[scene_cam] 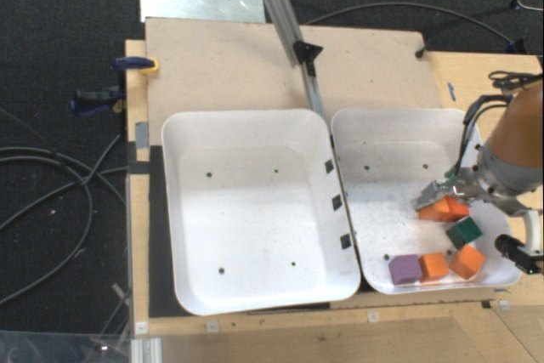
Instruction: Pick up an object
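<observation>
Orange block (445, 209) sits under the gripper (432, 200) in the right bin (382, 132); grasp underway, finger state unclear; next, lift.

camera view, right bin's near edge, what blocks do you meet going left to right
purple block → orange block → second orange block, tilted, all along the near wall of the right bin
</observation>
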